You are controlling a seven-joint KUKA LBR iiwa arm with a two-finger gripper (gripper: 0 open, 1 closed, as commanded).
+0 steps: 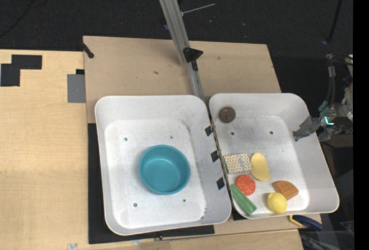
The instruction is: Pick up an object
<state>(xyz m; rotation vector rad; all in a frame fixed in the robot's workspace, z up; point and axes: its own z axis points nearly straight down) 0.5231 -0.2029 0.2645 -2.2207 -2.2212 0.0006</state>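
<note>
A: Surroundings, bench. Entry one?

B: Grey metal rail (176, 24), slanting from the far edge of the bench down to the gap between the two bins. Black clips along the divide between the bins.

A: Left bin?

B: Left white bin (115, 122), shallow. Contents: one teal bowl (165, 169), upright, round, sitting toward the bin's near right part, apart from all walls.

A: Right bin?

B: Right white bin (294, 108), shallow. Contents, six items. Brown round disc (226, 114) at the far left corner, well apart from the rest. Clustered at the near edge: checked beige pad (236, 162) by the left wall; pale yellow oval piece (260, 166) just beside it; red round piece (245, 185) below both; green elongated piece (244, 200) lying along the near left wall, touching the red one; yellow lemon-like piece (277, 203) near the near edge; brown bread-like piece (285, 188) just beside the lemon, toward the right.

A: Arm?

B: Gripper (302, 132) at the right bin's right wall, over the rim, well apart from the cluster. Nothing seen between its fingers. Whether the claw is apart or together: cannot tell.
</note>
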